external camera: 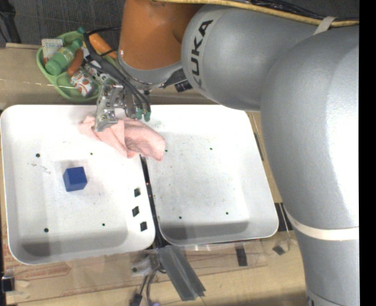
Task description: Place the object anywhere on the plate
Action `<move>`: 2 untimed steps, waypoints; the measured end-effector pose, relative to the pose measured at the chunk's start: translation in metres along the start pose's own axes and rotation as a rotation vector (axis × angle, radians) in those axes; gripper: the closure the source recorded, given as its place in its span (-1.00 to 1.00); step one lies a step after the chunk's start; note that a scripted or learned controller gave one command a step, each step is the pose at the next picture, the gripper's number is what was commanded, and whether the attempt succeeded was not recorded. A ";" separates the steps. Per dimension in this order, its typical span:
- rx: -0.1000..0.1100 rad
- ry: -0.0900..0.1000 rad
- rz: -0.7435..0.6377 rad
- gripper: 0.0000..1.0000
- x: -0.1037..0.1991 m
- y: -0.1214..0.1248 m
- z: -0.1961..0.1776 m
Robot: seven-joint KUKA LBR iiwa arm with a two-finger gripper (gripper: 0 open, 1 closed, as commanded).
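A blue cube [75, 178] sits in the left white bin [22, 234], toward its left side and about midway between its far and near walls, clear of all of them. The right white bin [252, 215] stands just beside the left one, their inner rims touching. Past the far left corner of the left bin, on the tabletop [13, 75], a green bowl [48, 74] holds a jumble of small packaged items, among them a green bottle [62, 57].

bench [22, 75] | 2 white bins [22, 171] | green bowl [48, 75]
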State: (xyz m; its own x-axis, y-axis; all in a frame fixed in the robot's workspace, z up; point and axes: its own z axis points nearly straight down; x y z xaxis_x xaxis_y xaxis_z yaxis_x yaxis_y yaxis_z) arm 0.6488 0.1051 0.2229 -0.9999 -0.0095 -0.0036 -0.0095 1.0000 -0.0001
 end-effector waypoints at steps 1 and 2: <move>0.000 0.000 -0.002 1.00 -0.001 0.052 -0.010; 0.000 0.000 -0.001 -1.00 -0.001 0.052 -0.010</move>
